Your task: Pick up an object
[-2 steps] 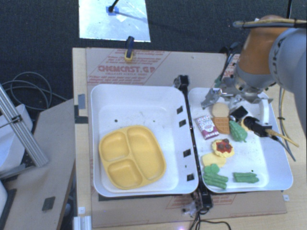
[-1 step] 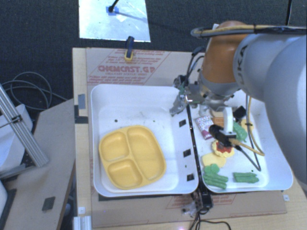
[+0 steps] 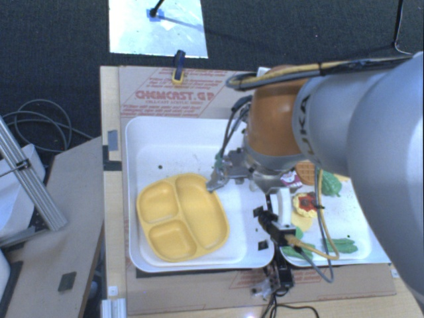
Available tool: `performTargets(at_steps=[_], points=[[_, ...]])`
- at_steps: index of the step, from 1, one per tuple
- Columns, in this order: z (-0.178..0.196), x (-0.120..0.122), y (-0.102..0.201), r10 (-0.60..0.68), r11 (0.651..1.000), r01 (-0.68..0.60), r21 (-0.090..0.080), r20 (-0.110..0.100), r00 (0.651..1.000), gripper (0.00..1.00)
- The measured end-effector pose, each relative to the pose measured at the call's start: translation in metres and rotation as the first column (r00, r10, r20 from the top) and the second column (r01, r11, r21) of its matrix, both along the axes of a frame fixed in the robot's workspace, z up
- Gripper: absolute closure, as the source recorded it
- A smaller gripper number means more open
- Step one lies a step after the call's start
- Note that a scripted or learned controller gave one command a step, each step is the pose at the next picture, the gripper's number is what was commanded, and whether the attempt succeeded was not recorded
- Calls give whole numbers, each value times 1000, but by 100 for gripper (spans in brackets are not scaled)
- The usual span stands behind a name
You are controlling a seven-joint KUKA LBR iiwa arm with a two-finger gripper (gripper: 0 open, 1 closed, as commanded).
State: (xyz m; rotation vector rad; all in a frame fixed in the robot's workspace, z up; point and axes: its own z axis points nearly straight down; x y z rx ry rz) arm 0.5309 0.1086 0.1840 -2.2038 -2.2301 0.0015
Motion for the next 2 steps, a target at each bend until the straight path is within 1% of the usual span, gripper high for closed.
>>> performTargets(at_steps=[1, 2], points=[[23, -46, 10, -5, 1000, 5, -2, 3, 1000, 0], [124, -43, -137, -25, 1000, 25, -9, 20, 999, 0]])
